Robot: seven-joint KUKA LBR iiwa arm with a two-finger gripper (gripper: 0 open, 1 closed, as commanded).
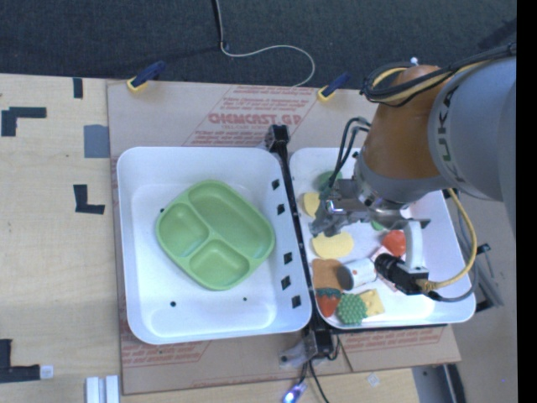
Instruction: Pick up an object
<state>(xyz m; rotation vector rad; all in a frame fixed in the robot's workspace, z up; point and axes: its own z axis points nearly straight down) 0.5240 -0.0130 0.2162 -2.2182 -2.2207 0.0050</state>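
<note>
- The grey arm with its orange band is reaching in from the right and hanging over the right-hand shallow white bin.
- The two-finger metal gripper is sitting low over the left part of that bin, just above a flat yellow piece; whether it is parted or closed, I cannot tell, and nothing is showing between it.
- Small toy food items are lying crowded in the right bin: a pale yellow round piece beside the gripper, a brown rounded piece below the flat yellow one, a green bumpy piece near the front wall, a small white cylinder and a red-orange piece further right.
- A black cable connector is hanging over the bin's right part.
- A light green plastic tray with three compartments is lying alone in the left-hand shallow white bin, well apart from the gripper.
</note>
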